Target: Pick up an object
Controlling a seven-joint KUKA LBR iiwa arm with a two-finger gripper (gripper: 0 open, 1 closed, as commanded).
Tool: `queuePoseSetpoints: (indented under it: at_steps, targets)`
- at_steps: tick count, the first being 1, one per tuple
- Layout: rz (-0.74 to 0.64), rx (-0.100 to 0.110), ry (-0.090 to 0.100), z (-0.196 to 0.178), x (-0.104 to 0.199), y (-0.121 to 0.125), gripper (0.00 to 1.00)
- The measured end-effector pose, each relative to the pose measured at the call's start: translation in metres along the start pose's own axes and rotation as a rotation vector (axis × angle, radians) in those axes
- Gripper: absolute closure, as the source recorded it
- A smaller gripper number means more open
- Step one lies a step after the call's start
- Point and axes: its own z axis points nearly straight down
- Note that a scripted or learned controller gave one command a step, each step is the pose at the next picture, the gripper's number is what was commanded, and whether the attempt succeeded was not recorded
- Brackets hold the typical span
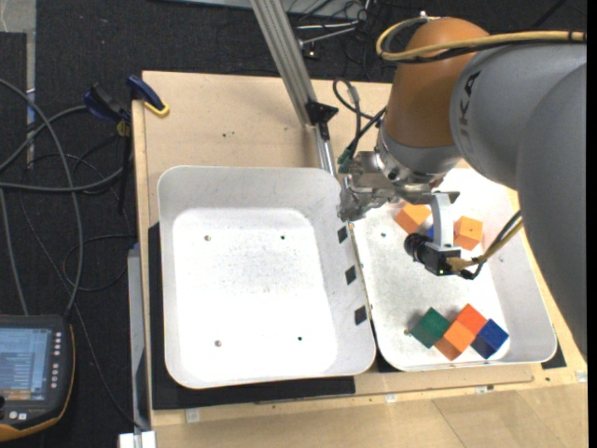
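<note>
Presently, three cubes lie touching in a row at the near edge of the right bin (396,283), well apart from the gripper (354,199), nearer the camera and to its right: a green cube (431,328), an orange cube (461,329) and a blue cube (491,339). Farther back, an orange block (411,218) lies just right of the gripper, with a yellow-orange block (469,232) beyond it. The gripper hovers at this bin's far left corner, beside the left bin (242,278). Whether it is spread or closed cannot be told.

Blocks (460,331) crowd the right bin's (518,292) near corner; left bin (244,278) open.
</note>
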Motion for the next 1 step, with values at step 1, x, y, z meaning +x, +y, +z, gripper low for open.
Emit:
queuePoseSetpoints:
  at_steps: [1]
  targets:
    - [0.0, -0.004, 0.001, -0.0158, 0.0526, 0.016, 1.0]
